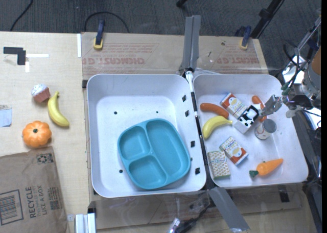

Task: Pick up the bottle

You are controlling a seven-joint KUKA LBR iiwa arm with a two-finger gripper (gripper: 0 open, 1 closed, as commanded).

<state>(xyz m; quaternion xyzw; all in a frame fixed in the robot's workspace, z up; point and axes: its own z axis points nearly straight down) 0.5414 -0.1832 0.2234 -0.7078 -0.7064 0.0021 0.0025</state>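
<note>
1. Bottle point(263, 127) is seen in the right bin point(291, 140), toward its right side, a small grey thing with a dark cap end, just beside the black-and-white carton point(248, 116).
2. Gripper point(271, 105) is parked above the bottle, at the bin's upper right, with the arm point(309, 81) coming in from the right. The fingers are blurry, so how far open they are can't be told, and nothing is seen held between them.
3. Also spotted in the right bin: a sausage point(214, 109) and a banana point(215, 124) toward the left, a carrot point(267, 167) near the front, and three small juice boxes point(234, 150) scattered about.
4. The left bin point(102, 140) is taken up by a blue divided plate point(153, 153).
5. Off on the bench to the left, a cupcake point(40, 93), a second banana point(57, 110) and a little pumpkin point(37, 134) are laid out, with a cardboard box point(28, 191) below them.
</note>
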